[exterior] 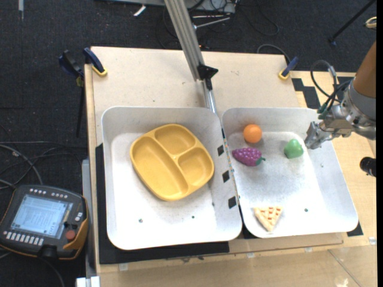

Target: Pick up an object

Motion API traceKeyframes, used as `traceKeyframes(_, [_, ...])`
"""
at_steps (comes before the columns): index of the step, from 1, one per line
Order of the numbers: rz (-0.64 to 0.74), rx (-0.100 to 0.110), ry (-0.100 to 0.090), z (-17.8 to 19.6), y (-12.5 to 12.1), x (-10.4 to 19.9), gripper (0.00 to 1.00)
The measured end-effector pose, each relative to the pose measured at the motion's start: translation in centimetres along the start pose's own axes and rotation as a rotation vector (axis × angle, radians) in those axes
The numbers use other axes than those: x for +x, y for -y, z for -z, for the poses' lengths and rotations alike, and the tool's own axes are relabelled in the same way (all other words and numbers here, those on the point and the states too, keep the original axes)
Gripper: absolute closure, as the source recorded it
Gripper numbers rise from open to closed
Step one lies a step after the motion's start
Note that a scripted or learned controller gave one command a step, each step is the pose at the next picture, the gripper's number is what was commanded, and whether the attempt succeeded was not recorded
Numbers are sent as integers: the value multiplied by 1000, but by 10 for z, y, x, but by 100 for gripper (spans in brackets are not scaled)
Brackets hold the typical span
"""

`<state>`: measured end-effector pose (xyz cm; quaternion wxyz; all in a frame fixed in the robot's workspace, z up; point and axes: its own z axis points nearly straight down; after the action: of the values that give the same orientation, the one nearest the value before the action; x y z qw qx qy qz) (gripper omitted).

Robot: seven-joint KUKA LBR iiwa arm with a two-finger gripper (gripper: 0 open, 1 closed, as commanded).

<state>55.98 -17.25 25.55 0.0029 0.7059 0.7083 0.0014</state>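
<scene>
From the left, we see a yellow divided plate lying alone in the left bin, well apart from where the work is. Across the divide, the right bin holds four candidates for the pick: a purple bunch of grapes just right of the shared rim, an orange ball close above it, a waffle-patterned wedge lying apart near the front edge, and a green toy toward the far right corner. We judge the task to be at the approach stage, with nothing lifted yet and all four pieces resting on the bin floor. The gripper hangs just beside the green toy, on its right, so we take that piece as the likely target; the next move would call for a short shift left to centre over it, then a descent to straddle it. The grey arm reaches in from the right edge, its wrist bent so the tool points down and to the left into the bin; whether the tool stands wide or narrow we cannot tell from this slant, and we see nothing in its grasp.
</scene>
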Motion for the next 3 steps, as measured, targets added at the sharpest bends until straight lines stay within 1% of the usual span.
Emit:
traceKeyframes(1, [4,6,-3,-14,-7,52,100])
traceKeyframes(2, [4,5,-3,-15,-18,96,100])
traceKeyframes(3, [5,5,-4,-7,-28,148,100])
